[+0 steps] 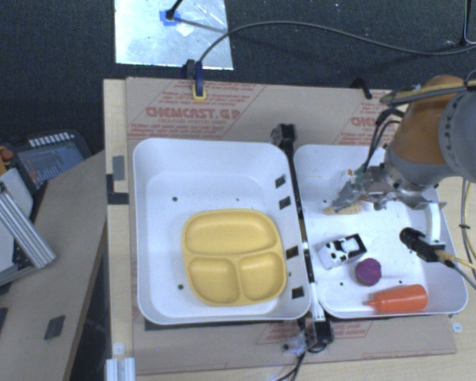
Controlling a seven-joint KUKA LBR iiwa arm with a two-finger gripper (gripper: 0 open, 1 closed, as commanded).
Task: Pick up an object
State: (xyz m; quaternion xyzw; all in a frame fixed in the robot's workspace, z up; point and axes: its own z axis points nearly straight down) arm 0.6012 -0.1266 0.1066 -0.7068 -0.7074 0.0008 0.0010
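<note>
Robotics lab or test cell, not home. Evidence: industrial arm [448, 137] at right of frame, cables looping over it; two white bins [155, 181] on paper-masked sheet printed "CHEMCAST" [192, 112] at centre; aluminium extrusion [16, 221] and handheld control pendant [51, 159] at left edge; dark carpet and loose cables [301, 30] along top.

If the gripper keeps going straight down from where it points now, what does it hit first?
Probably the small tan object at the tip of the gripper, in the right bin; below that is the bin floor. Height above it is unclear from this slanted view, and the two may already touch.
</note>
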